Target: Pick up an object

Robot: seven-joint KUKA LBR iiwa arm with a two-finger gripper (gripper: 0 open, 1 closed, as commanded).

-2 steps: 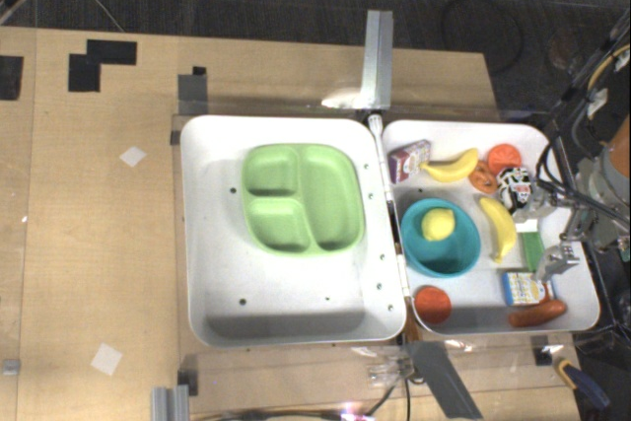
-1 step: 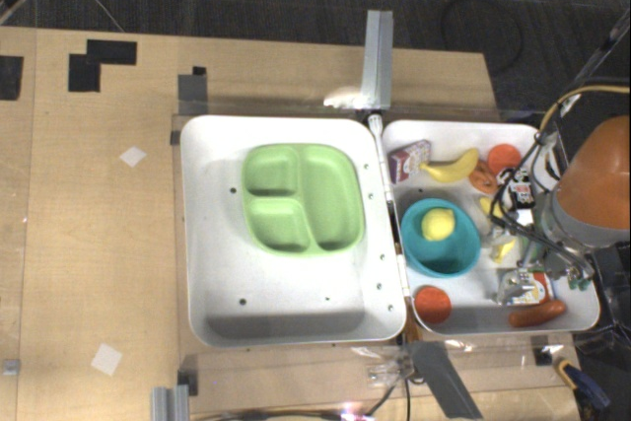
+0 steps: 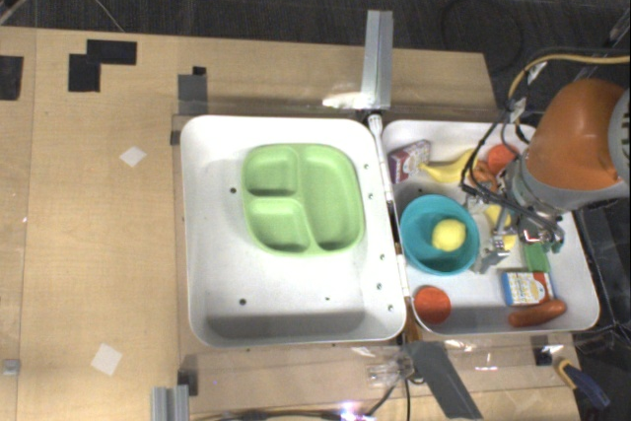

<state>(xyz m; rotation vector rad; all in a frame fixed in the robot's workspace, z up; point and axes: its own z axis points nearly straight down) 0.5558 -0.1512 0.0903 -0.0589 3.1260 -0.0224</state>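
Note:
My gripper (image 3: 493,251) hangs low over the right bin (image 3: 582,311), just right of a teal bowl (image 3: 422,249) that holds a yellow ball (image 3: 449,235). Around it lie a blue and white carton (image 3: 523,288), a red sausage (image 3: 537,313), a green piece (image 3: 535,258), a red tomato (image 3: 432,303), a banana (image 3: 446,170), a purple packet (image 3: 411,159) and an orange fruit (image 3: 500,157) partly behind cables. The wrist and orange band (image 3: 582,138) hide the bin's right middle. Nothing shows in the gripper's grasp.
The left bin (image 3: 212,291) holds a green divided plate (image 3: 301,197). A metal post (image 3: 378,59) stands behind the gap between the bins. Bare wooden bench (image 3: 89,242) stretches to the left.

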